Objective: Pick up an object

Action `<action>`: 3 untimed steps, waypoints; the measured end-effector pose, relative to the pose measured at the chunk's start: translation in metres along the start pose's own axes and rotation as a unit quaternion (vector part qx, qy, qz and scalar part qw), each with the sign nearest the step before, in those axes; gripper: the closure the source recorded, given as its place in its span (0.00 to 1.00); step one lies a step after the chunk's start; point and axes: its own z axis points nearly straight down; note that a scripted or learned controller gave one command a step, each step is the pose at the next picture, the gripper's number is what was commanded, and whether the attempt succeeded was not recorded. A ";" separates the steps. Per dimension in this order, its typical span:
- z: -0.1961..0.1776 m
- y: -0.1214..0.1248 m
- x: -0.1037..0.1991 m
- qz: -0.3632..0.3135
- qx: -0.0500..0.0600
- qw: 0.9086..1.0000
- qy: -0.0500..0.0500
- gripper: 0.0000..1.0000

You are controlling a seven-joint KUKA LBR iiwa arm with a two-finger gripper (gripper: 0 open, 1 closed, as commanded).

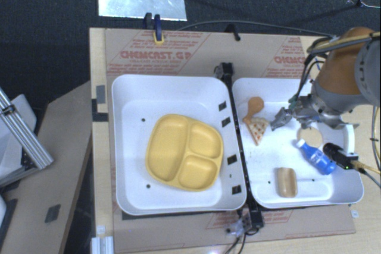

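The metal claw (284, 118) hangs over the right bin (339, 190); I cannot tell its grip. Near it lie a waffle-like pizza slice (257, 128), a drumstick (255, 106), a shiny blue bottle (315, 157) and a tan bread roll (286, 181). The left bin (128, 128) holds a smooth yellow tray (184, 151).

The arm (351, 77) is running off the right edge, so its upper part is cut away, and its wrist is covering part of the right bin's (297, 196) far right corner. The gripper (284, 119) is appearing too small and blurred to read its fingers.
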 end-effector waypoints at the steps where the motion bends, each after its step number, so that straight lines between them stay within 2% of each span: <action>1: -0.013 0.001 -0.001 0.000 -0.003 1.000 -0.001 1.00; 2: -0.077 -0.001 -0.002 0.000 -0.005 1.000 -0.001 1.00; 3: -0.082 -0.001 -0.002 -0.001 -0.002 1.000 -0.001 1.00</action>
